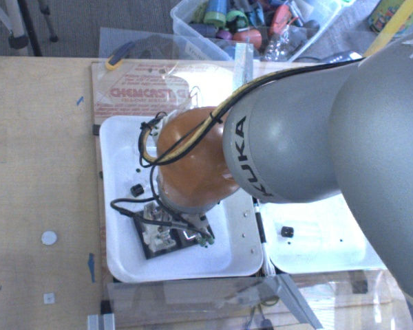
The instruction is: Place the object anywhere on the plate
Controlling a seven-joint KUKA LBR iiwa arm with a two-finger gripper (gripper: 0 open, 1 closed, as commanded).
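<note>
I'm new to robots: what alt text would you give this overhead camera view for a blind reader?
A large grey robot arm with an orange band reaches from the right down into the left white bin, its claw low over the bin floor. A small dark object lies in that bin, another in the right bin.

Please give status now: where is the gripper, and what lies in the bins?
Gripper low in left bin, under the orange band. Small dark object beside it in that bin. Another small dark object in right bin. Plate not identifiable.
</note>
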